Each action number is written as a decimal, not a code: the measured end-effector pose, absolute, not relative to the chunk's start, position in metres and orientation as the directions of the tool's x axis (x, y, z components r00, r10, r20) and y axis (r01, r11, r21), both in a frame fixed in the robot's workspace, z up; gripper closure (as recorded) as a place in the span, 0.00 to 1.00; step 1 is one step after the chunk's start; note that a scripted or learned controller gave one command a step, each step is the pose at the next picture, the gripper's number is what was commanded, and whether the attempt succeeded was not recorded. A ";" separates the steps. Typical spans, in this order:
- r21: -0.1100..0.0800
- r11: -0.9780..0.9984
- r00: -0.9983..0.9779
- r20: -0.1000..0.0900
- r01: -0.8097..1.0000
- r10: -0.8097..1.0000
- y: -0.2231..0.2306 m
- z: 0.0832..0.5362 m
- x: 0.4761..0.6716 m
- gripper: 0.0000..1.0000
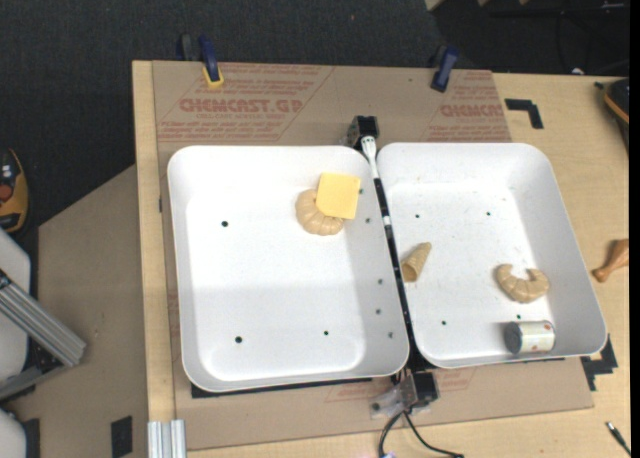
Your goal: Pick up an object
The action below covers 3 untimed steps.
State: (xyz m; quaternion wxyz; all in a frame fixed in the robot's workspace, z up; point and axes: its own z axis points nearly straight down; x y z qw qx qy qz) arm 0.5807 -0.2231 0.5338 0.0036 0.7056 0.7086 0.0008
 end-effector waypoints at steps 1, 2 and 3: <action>-0.002 0.001 -0.001 0.002 1.000 1.000 -0.184 0.536 0.475 1.00; 0.005 -0.002 0.002 -0.005 1.000 1.000 -0.226 0.535 0.523 1.00; 0.009 0.005 -0.005 -0.004 1.000 1.000 -0.222 0.535 0.634 1.00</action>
